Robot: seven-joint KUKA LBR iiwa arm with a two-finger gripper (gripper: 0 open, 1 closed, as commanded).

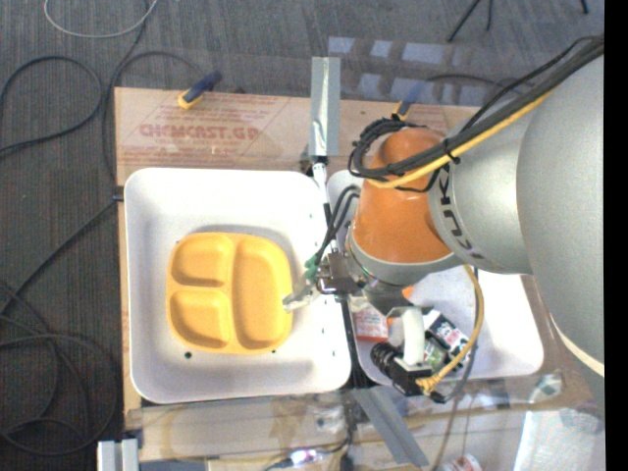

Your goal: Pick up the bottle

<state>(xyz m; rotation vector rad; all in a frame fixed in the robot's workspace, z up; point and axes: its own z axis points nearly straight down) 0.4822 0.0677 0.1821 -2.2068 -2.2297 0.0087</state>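
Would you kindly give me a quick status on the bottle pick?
Claw low by the divider, at the yellow tray's right edge; grip state unclear. Bottle lying in right bin, not held. Arm overhangs that bin.

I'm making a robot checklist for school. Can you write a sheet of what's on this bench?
Surface: two white bins side by side, left bin, right bin, on a brown board.
Job's things: a white bottle-like thing in the right bin; I cannot be sure it is the bottle.
Clutter: yellow divided tray in the left bin; small packets by the bottle-like thing.
Tool: under the orange wrist band, hidden.
Cables: black loops on the floor.
Surroundings: grey carpet.
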